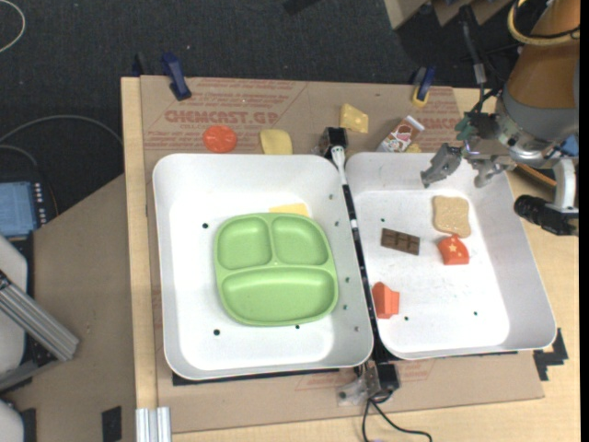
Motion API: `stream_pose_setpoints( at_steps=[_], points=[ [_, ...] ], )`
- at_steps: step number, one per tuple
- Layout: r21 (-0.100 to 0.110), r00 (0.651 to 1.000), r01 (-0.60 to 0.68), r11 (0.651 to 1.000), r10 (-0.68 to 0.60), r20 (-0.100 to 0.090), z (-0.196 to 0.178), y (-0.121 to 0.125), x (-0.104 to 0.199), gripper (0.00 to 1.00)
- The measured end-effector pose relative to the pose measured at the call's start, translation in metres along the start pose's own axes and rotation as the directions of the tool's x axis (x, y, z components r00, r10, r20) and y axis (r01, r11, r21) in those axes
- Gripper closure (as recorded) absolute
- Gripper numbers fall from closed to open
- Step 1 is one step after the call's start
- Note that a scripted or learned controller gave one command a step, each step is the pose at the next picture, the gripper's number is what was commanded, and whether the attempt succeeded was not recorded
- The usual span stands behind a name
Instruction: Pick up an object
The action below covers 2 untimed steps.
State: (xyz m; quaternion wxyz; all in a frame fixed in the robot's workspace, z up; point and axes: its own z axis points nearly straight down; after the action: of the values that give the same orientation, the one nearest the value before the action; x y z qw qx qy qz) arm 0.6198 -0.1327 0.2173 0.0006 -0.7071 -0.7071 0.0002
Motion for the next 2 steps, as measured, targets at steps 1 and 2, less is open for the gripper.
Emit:
stream_pose_setpoints(
  at_steps=[1, 2],
  points=[
    [0.009, 1.0, -0.005, 1.0, 0.005, 0.0, 0.113, -0.002, -0.072, 0.0],
    [0.007, 1.0, -0.002, 1.0, 0.002, -0.003, 0.133, -0.048, -0.047, 0.0]
  ],
)
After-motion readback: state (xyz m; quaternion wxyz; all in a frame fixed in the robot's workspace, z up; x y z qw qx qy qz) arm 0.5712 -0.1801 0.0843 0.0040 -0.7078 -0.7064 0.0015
